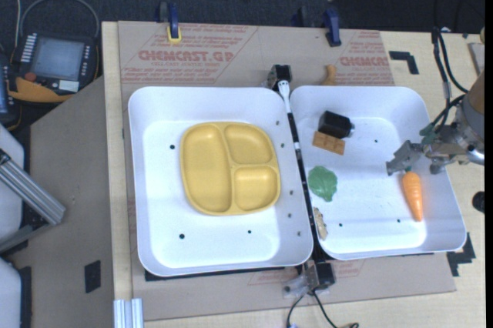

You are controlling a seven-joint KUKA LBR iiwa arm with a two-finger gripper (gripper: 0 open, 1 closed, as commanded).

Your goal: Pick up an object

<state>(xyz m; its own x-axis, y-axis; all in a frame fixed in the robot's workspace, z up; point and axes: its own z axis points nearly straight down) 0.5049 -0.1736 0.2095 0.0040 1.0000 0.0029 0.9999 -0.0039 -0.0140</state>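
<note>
An orange carrot point(414, 197) lies near the right wall of the right bin point(370, 238), pointing toward the front. My gripper point(420, 162) hovers just above the carrot's thick end. Its grey fingers point(400, 162) are spread apart to either side, open, with nothing held between them. Further left in the same bin are a green leafy piece point(323, 183), a small brown block point(329, 142) and a black object point(335, 123).
The left bin point(154, 242) holds a yellow divided plate point(229, 167). A small tan crumb-like item point(319, 224) sits at the right bin's left wall. A tan piece point(330, 74) lies on the board behind the bins. The arm enters from the right edge.
</note>
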